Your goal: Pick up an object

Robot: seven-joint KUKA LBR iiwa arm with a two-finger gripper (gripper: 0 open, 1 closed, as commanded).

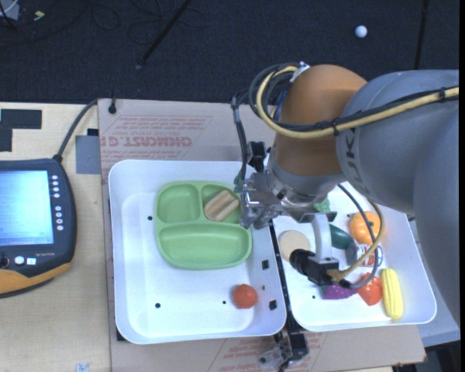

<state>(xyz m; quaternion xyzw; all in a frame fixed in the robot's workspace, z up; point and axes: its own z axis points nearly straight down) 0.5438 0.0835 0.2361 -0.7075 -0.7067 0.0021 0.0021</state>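
Observation:
My gripper [251,204] hangs over the divide between the two bins, at the right edge of a green divided plate [198,242] in the left bin. A tan wooden block [220,204] lies in the plate's upper right compartment, right beside the gripper on its left. A red ball [245,295] rests on the left bin's floor near the front. The right bin holds an orange [364,227], a yellow corn cob [392,293], a purple piece [337,291], a red piece [370,291], a teal piece [342,237] and a beige disc [293,243]. The arm hides part of the right bin.
The bins' shared walls [276,273] run under the wrist. A teach pendant [23,215] lies on the bench to the left of the left bin [132,285]. Cardboard [163,134] sits under and behind the bins. Cables loop around the orange wrist band [318,122].

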